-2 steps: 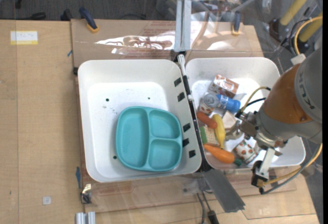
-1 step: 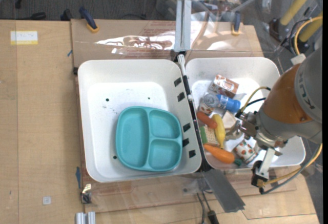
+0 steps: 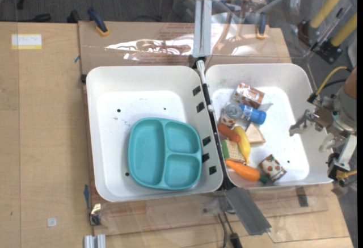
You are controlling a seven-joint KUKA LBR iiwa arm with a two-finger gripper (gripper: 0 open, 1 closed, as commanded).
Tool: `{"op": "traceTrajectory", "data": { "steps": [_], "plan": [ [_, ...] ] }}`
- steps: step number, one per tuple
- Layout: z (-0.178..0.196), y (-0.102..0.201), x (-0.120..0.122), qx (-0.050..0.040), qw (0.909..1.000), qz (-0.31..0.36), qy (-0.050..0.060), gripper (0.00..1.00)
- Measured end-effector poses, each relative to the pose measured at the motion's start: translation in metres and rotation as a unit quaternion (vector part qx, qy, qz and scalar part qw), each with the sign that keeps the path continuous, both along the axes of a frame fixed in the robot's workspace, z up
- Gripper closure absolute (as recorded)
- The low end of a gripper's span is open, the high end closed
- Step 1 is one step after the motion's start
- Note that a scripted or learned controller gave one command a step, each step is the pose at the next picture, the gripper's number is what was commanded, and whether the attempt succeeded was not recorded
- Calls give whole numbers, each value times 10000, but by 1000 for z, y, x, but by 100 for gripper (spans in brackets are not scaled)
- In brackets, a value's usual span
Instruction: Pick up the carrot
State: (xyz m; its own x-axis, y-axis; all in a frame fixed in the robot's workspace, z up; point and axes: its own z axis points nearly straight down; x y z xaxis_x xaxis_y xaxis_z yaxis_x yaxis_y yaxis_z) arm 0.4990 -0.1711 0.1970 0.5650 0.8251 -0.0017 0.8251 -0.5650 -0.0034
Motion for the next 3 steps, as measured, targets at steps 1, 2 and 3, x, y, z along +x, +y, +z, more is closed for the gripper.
{"op": "traceTrajectory", "data": {
  "steps": [1,2,3],
  "plan": [
    [-108,56,52,-14,9918,-1280,-49,0],
    [117,-11,31,-11,9882,-1530,-3,0],
    [34,-45,-16,-2,9797,-2003,16,0]
  ]
}}
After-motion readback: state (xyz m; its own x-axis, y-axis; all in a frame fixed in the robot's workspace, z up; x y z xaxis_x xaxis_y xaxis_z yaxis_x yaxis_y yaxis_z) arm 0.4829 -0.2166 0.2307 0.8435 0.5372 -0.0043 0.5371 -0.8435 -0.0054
